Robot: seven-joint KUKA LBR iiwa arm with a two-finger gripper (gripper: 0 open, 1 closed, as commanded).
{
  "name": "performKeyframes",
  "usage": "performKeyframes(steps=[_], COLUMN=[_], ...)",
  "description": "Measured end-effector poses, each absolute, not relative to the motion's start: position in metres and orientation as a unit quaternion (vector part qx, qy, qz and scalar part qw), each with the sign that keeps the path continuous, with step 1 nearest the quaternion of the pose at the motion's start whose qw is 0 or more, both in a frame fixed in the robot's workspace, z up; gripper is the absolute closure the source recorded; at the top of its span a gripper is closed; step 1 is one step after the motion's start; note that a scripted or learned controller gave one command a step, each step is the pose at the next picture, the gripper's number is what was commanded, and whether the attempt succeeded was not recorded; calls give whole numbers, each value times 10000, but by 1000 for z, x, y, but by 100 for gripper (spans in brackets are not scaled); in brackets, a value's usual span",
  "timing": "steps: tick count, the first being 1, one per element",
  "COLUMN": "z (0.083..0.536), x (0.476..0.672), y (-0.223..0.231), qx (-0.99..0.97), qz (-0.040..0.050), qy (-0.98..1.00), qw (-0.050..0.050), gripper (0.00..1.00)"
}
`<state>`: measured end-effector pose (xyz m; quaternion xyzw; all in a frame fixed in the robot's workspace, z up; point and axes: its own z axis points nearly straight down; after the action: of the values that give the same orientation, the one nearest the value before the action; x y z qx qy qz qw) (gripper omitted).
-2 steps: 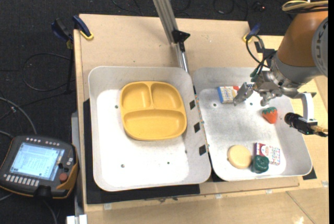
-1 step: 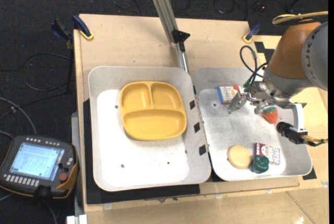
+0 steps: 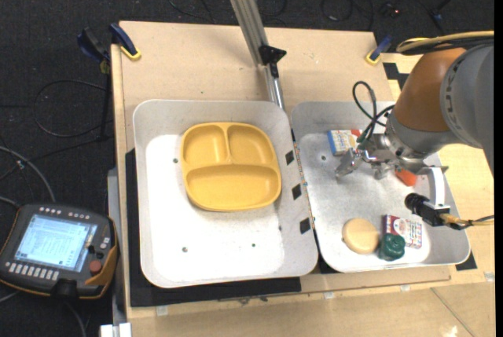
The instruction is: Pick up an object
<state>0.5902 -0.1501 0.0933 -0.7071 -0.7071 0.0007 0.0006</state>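
Two bins; we see the gripper point(image 3: 360, 163) low in the right bin point(image 3: 330, 245), fingers spread, grasping nothing, blue packet point(image 3: 341, 141) nearby.

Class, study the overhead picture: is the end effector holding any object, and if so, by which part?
Nothing is held. The end effector hangs over the right bin with bare floor between its fingers; the blue packet lies beside it, untouched.

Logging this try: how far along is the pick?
Done: the gripper is over the right bin, near the small blue-and-white box. In hand: nothing visibly gripped. Left: grasp and lift; the round tan object and green-capped item lie untouched.
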Motion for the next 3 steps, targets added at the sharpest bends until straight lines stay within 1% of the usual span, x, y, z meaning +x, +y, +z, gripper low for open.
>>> performKeyframes(steps=[1, 2, 3], z=[106, 166, 214], x=[591, 588, 583], y=[-150, -157, -151], qx=[-7072, -7075, -7063], qz=[-3, -15, -15], qy=[-7070, -7067, -7079], qw=[-7, -29, -26], gripper=[100, 100, 100])
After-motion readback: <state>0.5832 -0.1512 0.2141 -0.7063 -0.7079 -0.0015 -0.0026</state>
